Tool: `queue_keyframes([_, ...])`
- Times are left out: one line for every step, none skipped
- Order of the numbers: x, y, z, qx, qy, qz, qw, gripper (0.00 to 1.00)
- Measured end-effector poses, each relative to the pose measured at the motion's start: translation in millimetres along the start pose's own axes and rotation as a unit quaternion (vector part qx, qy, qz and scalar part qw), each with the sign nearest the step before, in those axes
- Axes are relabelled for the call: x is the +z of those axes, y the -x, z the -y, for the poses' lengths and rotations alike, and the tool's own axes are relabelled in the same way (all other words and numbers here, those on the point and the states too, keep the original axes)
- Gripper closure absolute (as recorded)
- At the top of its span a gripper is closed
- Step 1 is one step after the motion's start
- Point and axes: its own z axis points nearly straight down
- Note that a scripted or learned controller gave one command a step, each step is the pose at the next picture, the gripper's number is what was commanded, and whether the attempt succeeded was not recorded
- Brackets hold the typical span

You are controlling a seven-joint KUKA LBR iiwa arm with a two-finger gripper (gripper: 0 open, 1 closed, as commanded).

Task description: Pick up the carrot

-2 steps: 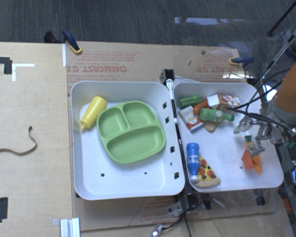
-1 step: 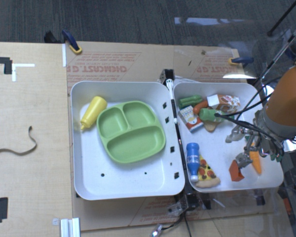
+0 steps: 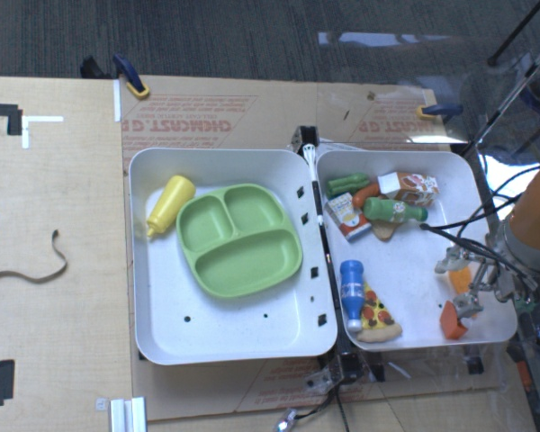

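Note:
A small orange carrot-coloured piece (image 3: 460,278) lies on the floor of the right bin (image 3: 414,268), near its right wall. My gripper (image 3: 462,284) is down in the bin over it. Its metal fingers (image 3: 449,263) stand apart on either side of the piece, open, and I cannot tell whether they touch it. A red-orange chunk (image 3: 452,322) sits just in front of the gripper by the bin's front right corner. Another orange-red item (image 3: 367,193) with a green end (image 3: 346,185) lies at the back of the same bin.
The right bin also holds a green bottle (image 3: 394,211), a small carton (image 3: 346,214), a blue bottle (image 3: 351,283) and a pizza slice (image 3: 378,319). In the left bin (image 3: 162,322) are a green divided plate (image 3: 238,239) and a yellow bottle (image 3: 168,203). Black cables (image 3: 459,232) trail behind the gripper.

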Motion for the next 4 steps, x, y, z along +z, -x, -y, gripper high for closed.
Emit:
queue_keyframes([3.9,-4.6,-2.2,0.170,0.003,-0.010,0.9854,0.00])
queue_keyframes([-5.5,-3.0,-2.0,0.169,0.002,-0.008,0.9856,1.00])
queue_keyframes([-14.9,-1.0,-2.6,0.167,0.001,-0.006,0.9859,1.00])
queue_keyframes([-24.3,0.9,-2.9,0.165,0.001,-0.004,0.9862,1.00])
